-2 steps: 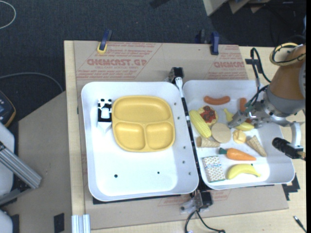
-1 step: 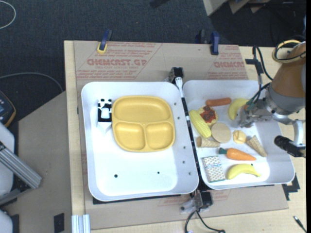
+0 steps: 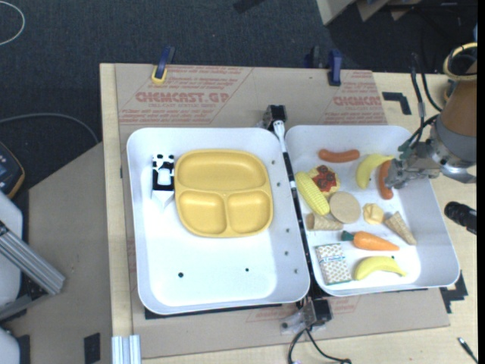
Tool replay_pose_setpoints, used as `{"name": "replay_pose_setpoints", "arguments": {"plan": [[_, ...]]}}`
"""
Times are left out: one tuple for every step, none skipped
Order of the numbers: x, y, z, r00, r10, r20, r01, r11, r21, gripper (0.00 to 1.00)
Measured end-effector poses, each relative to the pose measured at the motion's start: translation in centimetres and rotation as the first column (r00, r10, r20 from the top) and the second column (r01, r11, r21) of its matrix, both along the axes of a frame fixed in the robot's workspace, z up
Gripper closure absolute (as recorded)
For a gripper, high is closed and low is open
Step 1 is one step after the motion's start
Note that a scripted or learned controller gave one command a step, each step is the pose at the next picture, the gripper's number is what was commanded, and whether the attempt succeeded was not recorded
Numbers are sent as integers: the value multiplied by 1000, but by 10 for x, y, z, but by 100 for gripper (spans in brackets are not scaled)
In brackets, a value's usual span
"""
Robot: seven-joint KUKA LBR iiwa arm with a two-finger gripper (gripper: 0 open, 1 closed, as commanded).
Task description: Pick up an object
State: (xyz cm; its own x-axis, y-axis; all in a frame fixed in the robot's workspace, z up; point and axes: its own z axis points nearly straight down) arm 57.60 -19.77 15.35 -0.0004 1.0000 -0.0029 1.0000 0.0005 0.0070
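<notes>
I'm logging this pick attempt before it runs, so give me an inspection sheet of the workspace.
Surface: bench with two white bins, left bin and right bin.
Job's things: right bin holds sausage, two bananas, corn cob, carrot, ice cream cone, round cracker.
Clutter: yellow divided plate in left bin.
Grippers: tool low over right bin's far side; finger state unclear.
Cables: black leads at bench front.
Surroundings: dark carpet.

Yellow plate (image 3: 223, 190), orange carrot (image 3: 373, 241), white bins (image 3: 227, 290)
</notes>
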Motion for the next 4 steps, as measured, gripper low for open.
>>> {"name": "replay_pose_setpoints", "arguments": {"plan": [[-3,-5,63,1000,0,0,0,1000,-1,100],[-2,-5,72,1000,0,-3,0,1000,1,100],[-28,41,82,1000,4,-9,-4,1000,5,100],[-55,88,74,1000,3,-11,-3,1000,6,100]]}}
